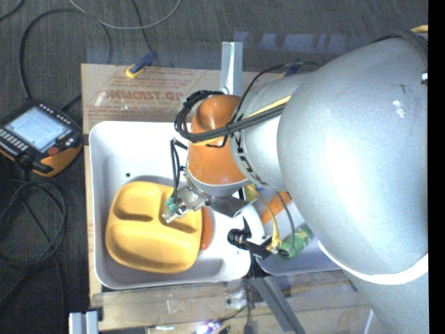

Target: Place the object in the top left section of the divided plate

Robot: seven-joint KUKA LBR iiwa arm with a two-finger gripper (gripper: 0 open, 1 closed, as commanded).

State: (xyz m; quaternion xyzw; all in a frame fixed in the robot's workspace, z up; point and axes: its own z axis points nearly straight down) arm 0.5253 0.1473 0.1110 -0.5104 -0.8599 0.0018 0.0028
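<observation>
Over the left bin [118,141]: yellow divided plate [149,235] inside, jaws [174,211] at its upper right edge, whether apart or together cannot be told; orange object [206,229] just beside the plate's right rim.

Single fixed camera above bench, slanted down on both bins [97,186], arm [348,158] close beneath

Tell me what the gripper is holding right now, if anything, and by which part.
Cannot be told. The gripper sits over the yellow divided plate, with something small and green at its tip.
</observation>
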